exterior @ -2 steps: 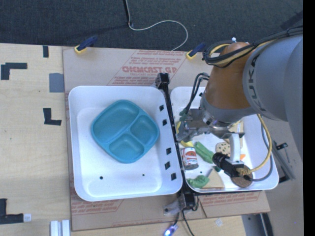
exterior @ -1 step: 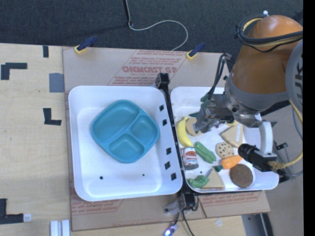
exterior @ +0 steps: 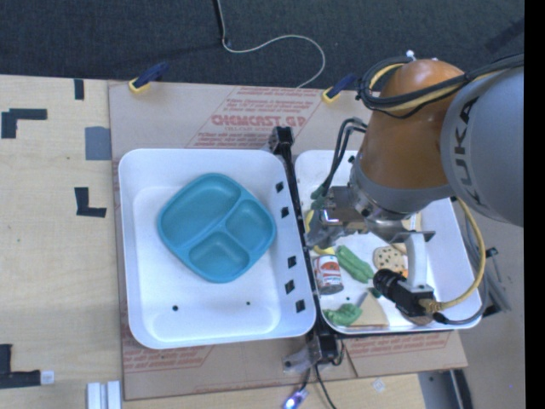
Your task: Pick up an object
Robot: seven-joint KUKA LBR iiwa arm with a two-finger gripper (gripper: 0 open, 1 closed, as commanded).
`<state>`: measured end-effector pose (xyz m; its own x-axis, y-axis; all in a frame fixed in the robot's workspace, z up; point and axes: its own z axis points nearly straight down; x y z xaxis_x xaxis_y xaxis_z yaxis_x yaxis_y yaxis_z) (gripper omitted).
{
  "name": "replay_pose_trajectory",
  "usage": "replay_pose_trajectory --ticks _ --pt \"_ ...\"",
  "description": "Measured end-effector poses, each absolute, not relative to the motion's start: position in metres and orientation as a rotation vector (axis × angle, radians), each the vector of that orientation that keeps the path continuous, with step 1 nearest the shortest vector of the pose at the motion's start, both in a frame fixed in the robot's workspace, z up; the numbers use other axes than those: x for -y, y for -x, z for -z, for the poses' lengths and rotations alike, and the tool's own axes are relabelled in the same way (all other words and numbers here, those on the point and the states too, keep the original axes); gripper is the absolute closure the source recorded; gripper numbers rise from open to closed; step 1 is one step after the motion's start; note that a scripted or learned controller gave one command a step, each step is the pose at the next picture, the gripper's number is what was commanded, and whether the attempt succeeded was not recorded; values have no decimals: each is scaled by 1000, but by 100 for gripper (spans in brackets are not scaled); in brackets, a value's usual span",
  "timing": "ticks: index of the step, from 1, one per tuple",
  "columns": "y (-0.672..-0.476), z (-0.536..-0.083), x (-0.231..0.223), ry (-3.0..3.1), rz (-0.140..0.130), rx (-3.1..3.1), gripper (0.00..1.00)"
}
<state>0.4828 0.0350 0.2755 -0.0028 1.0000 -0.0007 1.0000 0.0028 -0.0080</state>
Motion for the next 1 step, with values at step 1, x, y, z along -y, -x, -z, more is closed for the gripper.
replay_pose_trajectory --ticks 1 --pt "-485 -408 -10 2227 12 2227 100"
